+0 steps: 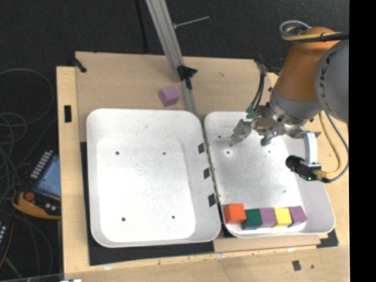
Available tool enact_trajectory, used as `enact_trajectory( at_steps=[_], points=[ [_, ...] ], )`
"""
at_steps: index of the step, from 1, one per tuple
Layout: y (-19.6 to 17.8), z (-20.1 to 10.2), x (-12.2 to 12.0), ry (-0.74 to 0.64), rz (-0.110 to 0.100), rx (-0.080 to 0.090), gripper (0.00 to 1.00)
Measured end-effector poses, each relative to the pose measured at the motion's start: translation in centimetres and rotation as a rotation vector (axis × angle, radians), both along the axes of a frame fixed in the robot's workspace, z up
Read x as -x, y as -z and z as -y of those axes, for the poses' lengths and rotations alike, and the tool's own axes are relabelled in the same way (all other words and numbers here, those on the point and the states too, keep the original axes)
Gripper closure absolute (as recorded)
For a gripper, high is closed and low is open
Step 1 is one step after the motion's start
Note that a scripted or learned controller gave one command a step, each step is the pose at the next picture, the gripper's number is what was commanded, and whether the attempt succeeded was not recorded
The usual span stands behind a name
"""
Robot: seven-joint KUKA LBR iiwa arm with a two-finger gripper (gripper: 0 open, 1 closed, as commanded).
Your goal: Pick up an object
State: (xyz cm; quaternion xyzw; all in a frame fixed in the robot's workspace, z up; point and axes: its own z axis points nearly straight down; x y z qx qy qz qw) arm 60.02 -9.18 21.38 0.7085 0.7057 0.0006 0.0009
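The hand [254,133] hangs over the far part of the right bin [258,169], its two fingers spread wide and holding nothing, with bare bin floor beneath it. Well apart from it, along the near wall of that bin, five small blocks stand in a row, touching side to side: an orange block [235,212], a green block [253,217], a pale purple block [268,216], a yellow block [284,216] and another purple block [297,214]. They look like light, stiff cubes with flat, fairly grippy faces, so none should crush or sag. Packed as they are, the fingers cannot slip between neighbours; the free faces are those toward and away from the wall. The orange end block seems easiest to take. The left bin [147,175] lies beside, and a stray purple cube [169,96] sits on the counter [117,78] beyond it.
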Motion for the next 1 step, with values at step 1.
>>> enact_trajectory(
  at_steps=[1],
  points=[
    [11.66, 6.05, -5.60, -0.002, -0.005, 0.002, 0.00]
  ],
)
